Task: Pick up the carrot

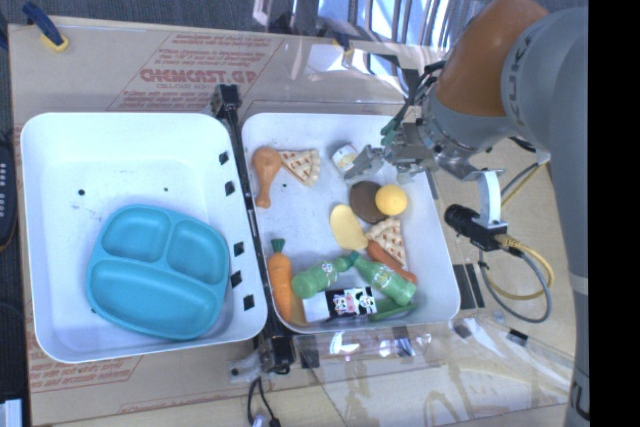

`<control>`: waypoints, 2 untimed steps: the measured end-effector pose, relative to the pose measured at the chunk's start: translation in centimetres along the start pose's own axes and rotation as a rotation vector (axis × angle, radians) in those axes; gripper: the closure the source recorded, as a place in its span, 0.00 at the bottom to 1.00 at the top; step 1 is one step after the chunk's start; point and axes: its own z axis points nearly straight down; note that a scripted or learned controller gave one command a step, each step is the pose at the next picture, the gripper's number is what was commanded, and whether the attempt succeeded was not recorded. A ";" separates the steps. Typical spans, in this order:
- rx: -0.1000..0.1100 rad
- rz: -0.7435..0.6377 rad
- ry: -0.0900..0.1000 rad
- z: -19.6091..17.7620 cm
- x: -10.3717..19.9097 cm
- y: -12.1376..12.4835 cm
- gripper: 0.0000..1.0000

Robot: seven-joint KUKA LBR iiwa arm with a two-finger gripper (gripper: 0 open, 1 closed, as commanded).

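The carrot is orange with a green top and lies along the front left wall of the right bin, its top pointing toward the back. My gripper hangs over the bin's back right part, well away from the carrot, above a brown disc and a yellow ball. Its fingers stand open with nothing between them.
Around the carrot lie two green bottles, a black-and-white carton, a yellow chip and a waffle piece. A drumstick and a waffle wedge sit at the back left. The left bin holds a blue divided plate.
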 end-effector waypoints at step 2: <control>-0.004 -0.110 -0.003 11.8 0.6 -6.6 0.00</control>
